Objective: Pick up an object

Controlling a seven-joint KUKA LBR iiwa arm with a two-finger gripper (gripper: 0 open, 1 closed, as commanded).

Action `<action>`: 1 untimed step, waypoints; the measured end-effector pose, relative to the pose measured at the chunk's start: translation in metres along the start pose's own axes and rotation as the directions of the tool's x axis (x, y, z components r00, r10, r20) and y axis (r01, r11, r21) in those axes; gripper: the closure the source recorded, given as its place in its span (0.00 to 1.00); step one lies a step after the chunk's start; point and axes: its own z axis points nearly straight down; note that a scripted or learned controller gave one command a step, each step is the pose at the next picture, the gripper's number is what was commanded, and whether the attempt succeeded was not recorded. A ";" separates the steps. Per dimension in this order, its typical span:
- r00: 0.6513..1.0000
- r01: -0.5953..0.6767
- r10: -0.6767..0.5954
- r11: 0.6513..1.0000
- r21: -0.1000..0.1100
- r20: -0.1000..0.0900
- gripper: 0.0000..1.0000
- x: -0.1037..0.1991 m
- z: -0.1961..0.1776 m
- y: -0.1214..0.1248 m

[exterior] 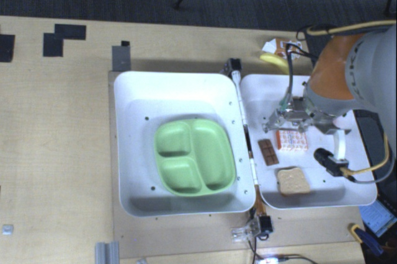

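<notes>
1. Lowest in view, near the front wall of the right bin (310,202), lies a tan sponge-like block (293,180), untouched.
2. Just left of and above it lies a brown bar (268,152), and beside that a red-and-white packet (291,140).
3. My gripper (290,122) hangs over that bin, right above the packet's upper edge; I cannot tell how it is set or whether it touches the packet.
4. Nothing shows as lifted: all three things seem to lie flat on the bin floor, so I judge the pick not yet made.
5. Left to do, as I judge it: settle on the packet, close on it, and raise it clear.
6. Across the divide, the left bin (133,132) holds a green tray (193,156), well apart from me.
7. Both bins rest on the tan surface (56,151).
</notes>
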 end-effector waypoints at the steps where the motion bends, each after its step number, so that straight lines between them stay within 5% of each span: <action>1: 1.000 0.004 -0.004 1.000 -0.002 0.000 1.00 0.001 -0.011 0.001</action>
